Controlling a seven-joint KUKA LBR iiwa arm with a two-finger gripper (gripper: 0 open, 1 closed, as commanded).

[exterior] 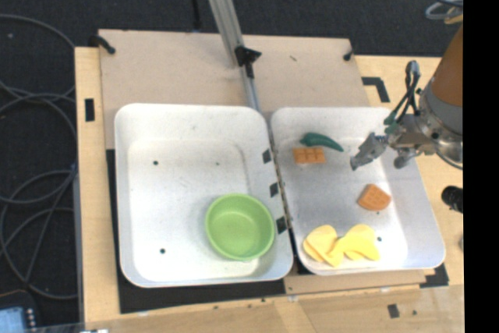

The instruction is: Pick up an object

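Desk carries two white bins; tool above right bin, fingers spread, nothing held; approach step; next: descend onto orange block, close.

Bright, even overhead light (soft shadows only), slightly grainy and soft.

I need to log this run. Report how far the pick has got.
Done: nothing looks picked. The green bowl sits in the left bin; the green piece, small orange block, orange wedge and yellow pieces lie on the right bin floor. In hand: the gripper hangs over the right bin. Left: grasp and lift one item.
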